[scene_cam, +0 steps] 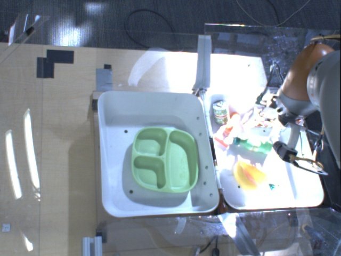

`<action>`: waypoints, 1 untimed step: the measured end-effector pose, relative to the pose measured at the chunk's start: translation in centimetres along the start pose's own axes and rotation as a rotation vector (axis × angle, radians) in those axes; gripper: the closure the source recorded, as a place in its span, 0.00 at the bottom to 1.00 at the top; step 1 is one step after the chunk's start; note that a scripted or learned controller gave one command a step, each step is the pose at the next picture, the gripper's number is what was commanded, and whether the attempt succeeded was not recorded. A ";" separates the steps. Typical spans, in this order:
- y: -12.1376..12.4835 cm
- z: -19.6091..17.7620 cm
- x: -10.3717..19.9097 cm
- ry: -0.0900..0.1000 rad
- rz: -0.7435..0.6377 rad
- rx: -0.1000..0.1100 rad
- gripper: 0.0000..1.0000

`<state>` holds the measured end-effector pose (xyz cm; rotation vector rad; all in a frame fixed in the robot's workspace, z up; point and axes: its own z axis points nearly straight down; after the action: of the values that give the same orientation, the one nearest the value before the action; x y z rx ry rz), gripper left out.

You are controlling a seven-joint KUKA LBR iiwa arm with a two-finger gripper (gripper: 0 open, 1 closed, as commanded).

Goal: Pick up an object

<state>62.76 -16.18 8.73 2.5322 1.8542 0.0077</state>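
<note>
Filling my left bin [106, 143] is a smooth green plastic tray [164, 159] with three rounded compartments. My right bin [309, 199] glares white, crowded with a small can [220, 112], a green box [253, 144] and a yellow banana-like piece [248, 175]. My pincer [285, 152] hangs over its right side; whether it is clenched I cannot tell.

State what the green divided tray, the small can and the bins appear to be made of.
Tray: likely moulded plastic, matt pale green, with soft rounded compartment walls and no glare.
Can: probably metal with a printed label; its top rim looks shiny, though it is small and washed out by the light.
Bins: apparently thin white plastic or coated sheet, smooth, with rounded corners; which one is hard to tell.
</note>
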 end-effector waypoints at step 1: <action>0.3 -1.4 0.3 0.003 -0.006 -0.008 1.00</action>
<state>63.09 -16.00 10.15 2.5226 1.8581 0.0187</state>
